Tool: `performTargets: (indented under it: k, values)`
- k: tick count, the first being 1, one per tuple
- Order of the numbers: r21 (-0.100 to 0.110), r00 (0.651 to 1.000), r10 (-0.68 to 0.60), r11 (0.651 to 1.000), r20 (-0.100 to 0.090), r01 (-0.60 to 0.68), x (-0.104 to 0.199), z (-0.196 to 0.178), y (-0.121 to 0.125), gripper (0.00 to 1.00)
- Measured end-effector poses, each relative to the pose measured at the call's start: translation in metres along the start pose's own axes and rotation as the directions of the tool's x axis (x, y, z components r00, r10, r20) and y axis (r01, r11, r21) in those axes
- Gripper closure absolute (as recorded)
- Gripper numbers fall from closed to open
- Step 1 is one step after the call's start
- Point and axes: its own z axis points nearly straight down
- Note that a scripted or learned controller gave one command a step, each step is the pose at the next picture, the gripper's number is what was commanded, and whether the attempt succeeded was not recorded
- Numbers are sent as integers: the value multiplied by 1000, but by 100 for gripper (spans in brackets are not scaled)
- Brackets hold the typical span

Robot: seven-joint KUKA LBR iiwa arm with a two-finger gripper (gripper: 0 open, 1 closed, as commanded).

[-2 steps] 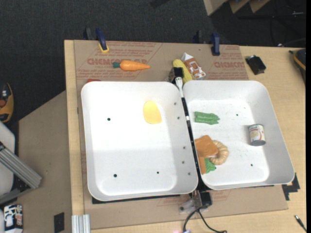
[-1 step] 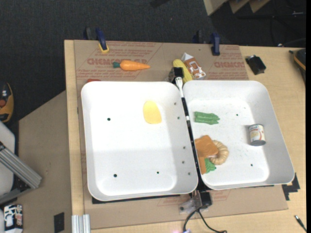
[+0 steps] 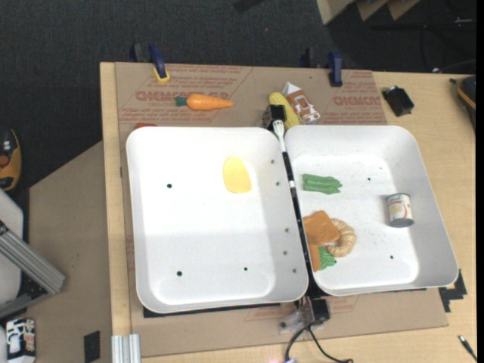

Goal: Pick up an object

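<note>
Camera view is showing two white bins side by side on the bench: left bin (image 3: 151,203) w/ a yellow lemon-like piece (image 3: 237,175) lying alone toward its upper middle, right bin (image 3: 423,255) holding a green veg piece (image 3: 322,184), a small can (image 3: 399,209) on its side near the right wall, and a cluster by the left wall: orange block (image 3: 318,228) touching a tan ring-shaped pastry (image 3: 344,238), w/ a green bit (image 3: 326,259) poking out below. A carrot (image 3: 206,103) and a banana w/ a small packet (image 3: 293,107) are lying on the cardboard beyond the bins, outside both.

Pincer state: can't tell from this pic.

Judging the step: a pick is not yet begun, so target choice is mattering most. Best bets imo are the yellow piece or the green veg piece, both sitting well apart from walls and neighbours, so a straight-down approach is looking easy. The can is probably rolling if nudged; closing across its round sides, not its ends, is seeming safer. The cluster is looking risky, since pieces are touching and fingers could be catching two at once or shoving one against the wall.
</note>
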Motion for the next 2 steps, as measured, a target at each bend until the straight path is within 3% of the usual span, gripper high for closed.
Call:
performTargets:
  k: [1,2]
  values:
    - [-2,1000,-4,1000,2,4,1,0,4,0]
    - [-6,1000,-4,1000,6,4,0,-11,4,100]
